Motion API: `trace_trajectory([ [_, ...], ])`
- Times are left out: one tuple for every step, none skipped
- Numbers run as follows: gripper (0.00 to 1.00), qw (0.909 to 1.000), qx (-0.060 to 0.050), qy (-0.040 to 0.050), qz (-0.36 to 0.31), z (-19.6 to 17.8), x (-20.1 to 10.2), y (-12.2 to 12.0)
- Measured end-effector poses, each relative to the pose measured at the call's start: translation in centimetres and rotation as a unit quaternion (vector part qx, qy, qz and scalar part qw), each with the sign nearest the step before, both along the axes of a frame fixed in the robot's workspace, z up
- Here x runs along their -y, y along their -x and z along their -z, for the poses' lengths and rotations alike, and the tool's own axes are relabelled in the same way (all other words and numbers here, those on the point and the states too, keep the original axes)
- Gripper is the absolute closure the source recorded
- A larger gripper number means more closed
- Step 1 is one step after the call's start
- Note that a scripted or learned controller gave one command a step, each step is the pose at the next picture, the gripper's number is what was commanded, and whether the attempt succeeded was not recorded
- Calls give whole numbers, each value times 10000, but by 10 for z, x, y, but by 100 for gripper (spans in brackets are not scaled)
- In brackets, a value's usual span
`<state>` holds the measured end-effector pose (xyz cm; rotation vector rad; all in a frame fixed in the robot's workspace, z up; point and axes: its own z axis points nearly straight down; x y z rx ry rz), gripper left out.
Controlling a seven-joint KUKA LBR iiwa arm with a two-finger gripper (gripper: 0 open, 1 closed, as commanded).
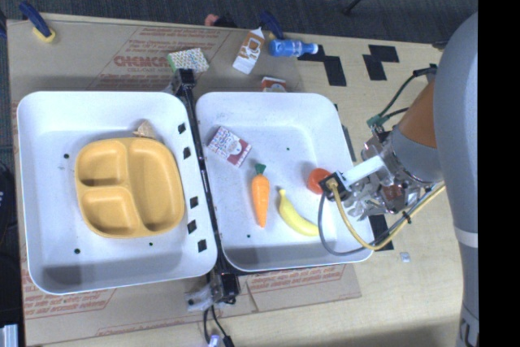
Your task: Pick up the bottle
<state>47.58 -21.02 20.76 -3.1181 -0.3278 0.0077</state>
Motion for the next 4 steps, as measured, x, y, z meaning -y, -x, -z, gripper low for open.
trace_trajectory([
  [100,10000,1,-5,8,-5,-12,0],
  [100,10000,-2,-9,-61,-6,-20,0],
  [100,10000,-7,-8,14,1,-4,0],
  [100,10000,-5,1,-61,8,-49,0],
])
